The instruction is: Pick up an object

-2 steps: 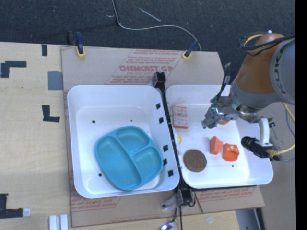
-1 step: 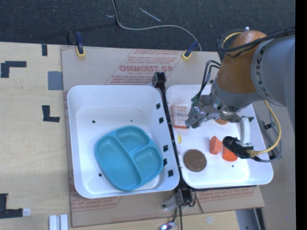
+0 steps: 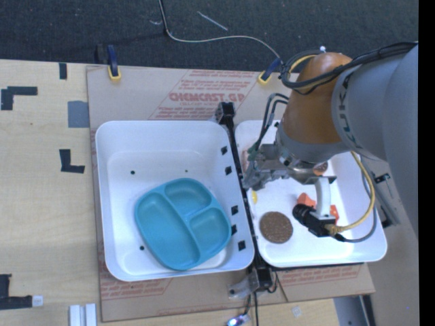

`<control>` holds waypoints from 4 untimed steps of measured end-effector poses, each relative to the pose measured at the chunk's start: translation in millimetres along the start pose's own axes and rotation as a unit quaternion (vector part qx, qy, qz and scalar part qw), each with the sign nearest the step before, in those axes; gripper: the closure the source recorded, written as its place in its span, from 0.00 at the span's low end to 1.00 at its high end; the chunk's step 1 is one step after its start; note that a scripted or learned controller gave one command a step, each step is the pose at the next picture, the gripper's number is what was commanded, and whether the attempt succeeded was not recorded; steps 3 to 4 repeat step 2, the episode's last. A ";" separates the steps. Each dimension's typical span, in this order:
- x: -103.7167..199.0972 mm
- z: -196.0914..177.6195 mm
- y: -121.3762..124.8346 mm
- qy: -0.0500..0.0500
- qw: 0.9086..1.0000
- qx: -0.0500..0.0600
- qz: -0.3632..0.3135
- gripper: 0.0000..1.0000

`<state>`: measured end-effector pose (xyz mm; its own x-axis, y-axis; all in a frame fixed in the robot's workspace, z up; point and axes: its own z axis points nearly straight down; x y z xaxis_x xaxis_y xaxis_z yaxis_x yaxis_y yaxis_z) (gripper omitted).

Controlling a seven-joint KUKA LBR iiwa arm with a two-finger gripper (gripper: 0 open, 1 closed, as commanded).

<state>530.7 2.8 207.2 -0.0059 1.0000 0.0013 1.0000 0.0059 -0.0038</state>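
At frame centre-right, the gripper point(image 3: 262, 170) hung low over the right bin point(image 3: 360, 250), likely lining up a pick; its grip state couldn't be read. A brown disc point(image 3: 276, 226) lay just below it, the blue tray point(image 3: 182, 221) in the left bin point(image 3: 115, 155).

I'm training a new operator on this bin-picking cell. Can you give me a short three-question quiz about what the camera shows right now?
1. True or false: the blue divided plate lies in the bin nearer the arm.
2. Multiple choice: the brown round disc lies in A) the left bin, B) the right bin, C) on the cardboard outside both bins.
3. Fill in: the hand is low over the right bin, close to the ______ between the two bins.

Key: 1 false, it lies in the left bin, away from the arm. 2 B. 3 divider.
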 end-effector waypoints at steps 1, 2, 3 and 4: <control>46.5 4.6 -7.1 0.000 1.000 0.000 0.000 1.00; 99.8 -12.1 -15.7 0.000 1.000 -0.002 -0.001 1.00; 99.8 -12.1 -15.7 0.000 1.000 -0.002 -0.001 1.00; 99.8 -12.1 -15.7 0.000 1.000 -0.002 -0.001 1.00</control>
